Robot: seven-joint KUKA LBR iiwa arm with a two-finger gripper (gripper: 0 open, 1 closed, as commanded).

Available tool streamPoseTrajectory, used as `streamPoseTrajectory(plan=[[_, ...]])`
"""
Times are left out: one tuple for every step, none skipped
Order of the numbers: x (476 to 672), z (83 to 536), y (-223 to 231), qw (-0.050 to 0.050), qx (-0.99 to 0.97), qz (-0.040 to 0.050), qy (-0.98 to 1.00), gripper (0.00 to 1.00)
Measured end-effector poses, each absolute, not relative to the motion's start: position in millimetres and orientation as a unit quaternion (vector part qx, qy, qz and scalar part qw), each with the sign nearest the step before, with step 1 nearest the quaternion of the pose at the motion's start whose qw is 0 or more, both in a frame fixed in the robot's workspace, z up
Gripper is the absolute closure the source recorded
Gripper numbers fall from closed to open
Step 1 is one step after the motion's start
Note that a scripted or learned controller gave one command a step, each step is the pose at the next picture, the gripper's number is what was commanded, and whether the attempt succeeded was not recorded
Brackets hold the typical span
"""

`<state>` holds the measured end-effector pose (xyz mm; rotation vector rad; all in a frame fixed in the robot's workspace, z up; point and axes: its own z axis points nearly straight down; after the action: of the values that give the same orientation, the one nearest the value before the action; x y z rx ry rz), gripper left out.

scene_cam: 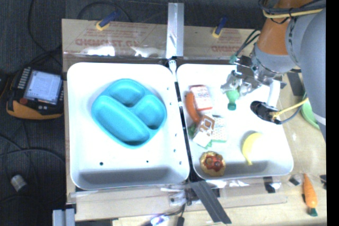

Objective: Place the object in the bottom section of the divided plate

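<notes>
The blue divided plate (128,111) lies in the left bin (85,166), with its large section toward the lower left and two smaller sections at the upper right. My gripper (233,88) hangs over the upper middle of the right bin (275,161). A small green bottle-like thing (232,97) with a teal tip pointing down sits between its fingers, just clear of the bin floor. The gripper is well to the right of the plate, beyond the wall between the bins.
In the right bin lie an orange-and-white carton (201,97), an orange sausage-like thing (191,106), a crumpled packet (208,131), a yellow banana (250,146) and a round red-and-yellow thing (212,163). A handheld device (37,91) sits left of the bench.
</notes>
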<state>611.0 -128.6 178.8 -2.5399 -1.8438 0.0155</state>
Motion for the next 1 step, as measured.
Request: streamPoseTrajectory(plan=[[657.3,126.9,-151.5,0.01,-0.781,0.0132,-0.624,1.0]])
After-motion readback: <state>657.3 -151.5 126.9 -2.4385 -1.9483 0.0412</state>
